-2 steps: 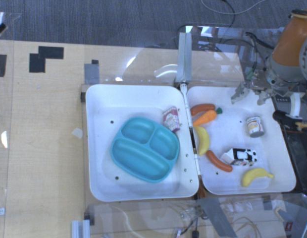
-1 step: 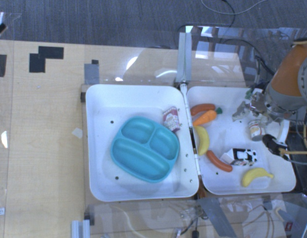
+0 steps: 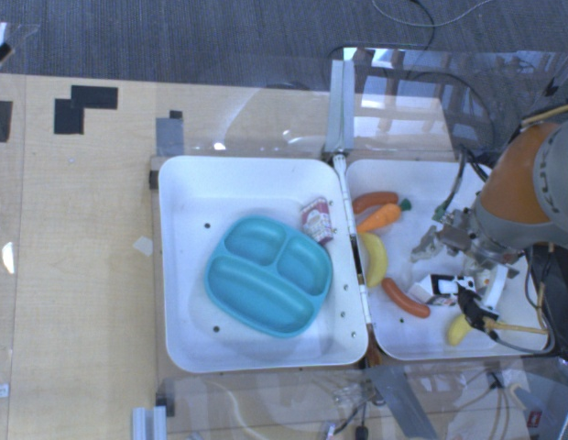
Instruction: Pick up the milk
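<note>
Probably light and easily crushed, the small milk carton (image 3: 317,220) lies in the left bin (image 3: 188,246) near its right wall, just beside the blue plate (image 3: 266,278), and is best pinched gently across its flat sides, while the claw (image 3: 442,241), open or closed I cannot tell, hangs over the right bin (image 3: 398,337).

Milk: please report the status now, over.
Hand over right bin, not at the milk. Milk lies in left bin, at the blue plate's edge, beside the dividing wall. Nothing on top of it.
</note>
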